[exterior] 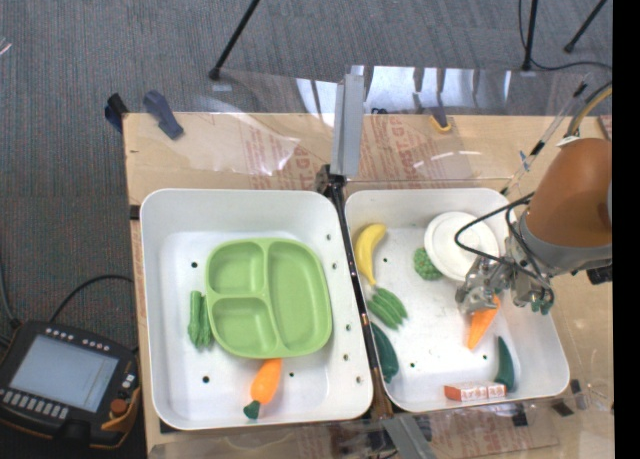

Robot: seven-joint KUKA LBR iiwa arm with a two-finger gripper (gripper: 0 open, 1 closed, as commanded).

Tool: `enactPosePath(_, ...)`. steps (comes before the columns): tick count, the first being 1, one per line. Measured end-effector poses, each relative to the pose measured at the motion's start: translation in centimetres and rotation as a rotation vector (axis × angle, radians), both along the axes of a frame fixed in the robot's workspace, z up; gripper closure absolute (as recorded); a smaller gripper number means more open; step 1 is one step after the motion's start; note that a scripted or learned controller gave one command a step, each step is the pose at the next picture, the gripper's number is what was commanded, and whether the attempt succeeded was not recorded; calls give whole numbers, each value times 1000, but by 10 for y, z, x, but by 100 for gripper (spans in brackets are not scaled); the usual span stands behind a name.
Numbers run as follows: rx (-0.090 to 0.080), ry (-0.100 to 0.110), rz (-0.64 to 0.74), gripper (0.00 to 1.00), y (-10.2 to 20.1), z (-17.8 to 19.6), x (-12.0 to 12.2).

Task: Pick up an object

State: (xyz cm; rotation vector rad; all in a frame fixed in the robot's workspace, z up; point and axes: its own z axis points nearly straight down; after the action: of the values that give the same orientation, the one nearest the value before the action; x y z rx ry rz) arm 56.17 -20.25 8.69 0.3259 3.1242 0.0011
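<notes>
An orange carrot (481, 328) lies tilted in the right bin (540, 372), its upper end right under my gripper (503, 295). The gripper hangs low over the bin's right side, just below the white plate (455, 244). The grey wrist and the orange band above it cover the gripper's top. Whether the carrot is gripped or only lies beneath the gripper cannot be made out.
The right bin also holds a banana (369, 248), a green broccoli piece (427, 265), a pea pod (388, 307), a dark cucumber (385, 353), a dark green vegetable (505, 366) and a small red-and-white box (473, 391). The left bin (165, 247) holds a green divided plate (268, 297), green beans (199, 319) and a second carrot (263, 385).
</notes>
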Motion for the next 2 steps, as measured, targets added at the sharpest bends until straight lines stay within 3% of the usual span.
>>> enactPosePath(1,2,3,1,0,1,0,-1)
enactPosePath(2,0,2,-10,0,3,0,-46)
